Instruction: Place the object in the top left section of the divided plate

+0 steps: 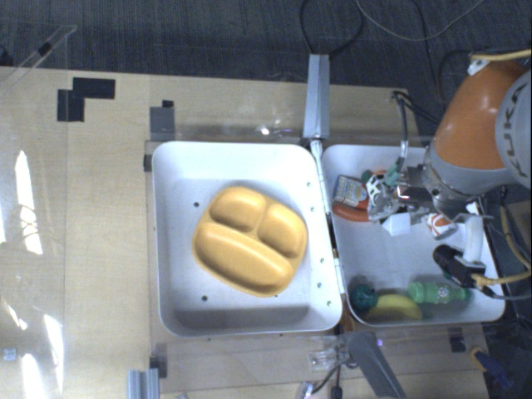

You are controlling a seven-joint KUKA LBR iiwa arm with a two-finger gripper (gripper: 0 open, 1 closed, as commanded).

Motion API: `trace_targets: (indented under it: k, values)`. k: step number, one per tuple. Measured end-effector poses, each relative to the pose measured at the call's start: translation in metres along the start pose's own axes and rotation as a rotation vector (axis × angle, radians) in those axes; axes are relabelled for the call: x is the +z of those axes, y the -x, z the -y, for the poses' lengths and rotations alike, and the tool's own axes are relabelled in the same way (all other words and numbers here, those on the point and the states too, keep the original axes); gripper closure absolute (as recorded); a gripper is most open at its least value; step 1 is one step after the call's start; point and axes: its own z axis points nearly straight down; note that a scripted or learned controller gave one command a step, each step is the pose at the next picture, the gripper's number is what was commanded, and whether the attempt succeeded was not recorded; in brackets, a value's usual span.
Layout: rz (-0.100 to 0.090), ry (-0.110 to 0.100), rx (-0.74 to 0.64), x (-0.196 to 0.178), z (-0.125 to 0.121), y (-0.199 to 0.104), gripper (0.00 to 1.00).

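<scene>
A yellow divided plate [249, 238] lies in the left bin [174, 306], with two smaller sections on its far side and one long section on its near side; all three hold nothing. My gripper [387, 196] hangs low over the far part of the right bin [366, 256], reaching in from the right. It is among a cluster of small items: a small printed box [349, 191], a red-orange piece [349, 213] just under that box, and a white item [399, 222] right below the gripper. Nothing can be made out between its fingers.
Along the right bin's near edge lie a dark green vegetable [362, 293], a yellow banana [396, 307] and a green bottle [438, 293]. A metal rail [319, 98] stands between the bins at the far side.
</scene>
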Motion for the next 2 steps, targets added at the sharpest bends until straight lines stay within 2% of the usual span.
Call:
trace_targets:
  k: [1,2]
  values:
    - [0.0,0.001,0.0,0.0,0.0,0.0,0.0]
    - [-0.001,0.003,0.241,-0.065,0.002,-0.005,0.0]
